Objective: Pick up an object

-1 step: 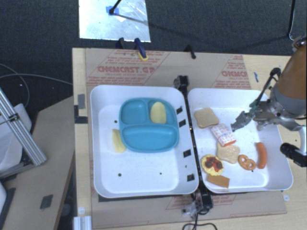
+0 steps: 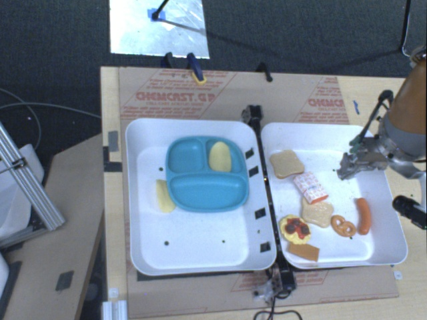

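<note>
Pincer: above right bin's far right area; grip state cannot be told.
Right white bin: red sausage, brown pretzel, red-white carton, toast slices.
Left white bin: blue divided plate, yellow piece in its far right compartment.
Board under bins: printed "CHEMCAST GP".

Robot lab; bench, white bins

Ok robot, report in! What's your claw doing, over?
Gripper over right bin, nothing seen in it. Sausage, pretzel, carton below-left, untouched. Nothing blocking.
</note>
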`<control>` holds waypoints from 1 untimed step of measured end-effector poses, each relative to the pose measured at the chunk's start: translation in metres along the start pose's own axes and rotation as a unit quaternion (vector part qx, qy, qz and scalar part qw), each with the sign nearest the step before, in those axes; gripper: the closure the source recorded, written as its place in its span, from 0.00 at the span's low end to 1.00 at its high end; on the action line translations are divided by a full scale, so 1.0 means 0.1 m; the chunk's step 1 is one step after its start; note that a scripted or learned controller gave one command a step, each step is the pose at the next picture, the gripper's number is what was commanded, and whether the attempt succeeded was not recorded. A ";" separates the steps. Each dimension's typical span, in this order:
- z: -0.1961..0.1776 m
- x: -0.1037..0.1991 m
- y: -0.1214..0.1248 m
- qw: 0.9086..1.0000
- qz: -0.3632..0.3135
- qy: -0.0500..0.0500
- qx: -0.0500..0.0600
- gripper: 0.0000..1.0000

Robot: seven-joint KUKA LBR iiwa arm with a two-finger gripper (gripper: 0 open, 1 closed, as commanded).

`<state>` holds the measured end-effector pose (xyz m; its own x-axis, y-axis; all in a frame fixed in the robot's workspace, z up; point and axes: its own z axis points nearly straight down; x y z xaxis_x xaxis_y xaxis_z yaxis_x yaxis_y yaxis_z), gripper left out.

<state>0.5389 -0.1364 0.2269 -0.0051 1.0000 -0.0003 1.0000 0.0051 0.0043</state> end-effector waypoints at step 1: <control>-0.14 0.57 -0.53 1.000 0.000 0.001 0.002 1.00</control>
<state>0.4857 -0.0794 0.2412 -0.0059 1.0000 0.0016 1.0000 0.0059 -0.0006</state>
